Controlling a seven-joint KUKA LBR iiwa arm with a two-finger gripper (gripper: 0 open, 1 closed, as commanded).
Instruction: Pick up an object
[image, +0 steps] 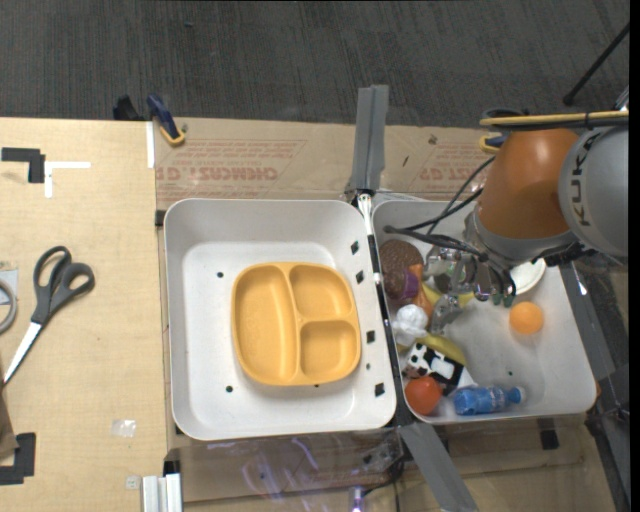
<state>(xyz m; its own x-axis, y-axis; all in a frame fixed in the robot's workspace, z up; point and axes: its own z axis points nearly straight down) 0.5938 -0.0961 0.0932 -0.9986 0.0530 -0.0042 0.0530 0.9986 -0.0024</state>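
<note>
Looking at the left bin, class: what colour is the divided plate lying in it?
Yellow-orange all over. The divided plate shows best in the camera view.

- My arm (560, 190) runs off the right edge.
- My wrist covers part of the right bin (575, 395).
- The scissors' (45, 300) blade tips leave the left edge.

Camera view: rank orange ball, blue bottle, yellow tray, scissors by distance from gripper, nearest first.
From the gripper, in the right bin:
1. Orange ball, just to its right, same bin.
2. Blue bottle, below it at the bin's near edge.
3. Yellow tray, in the left bin.
4. Scissors, far left on the bench.
</note>
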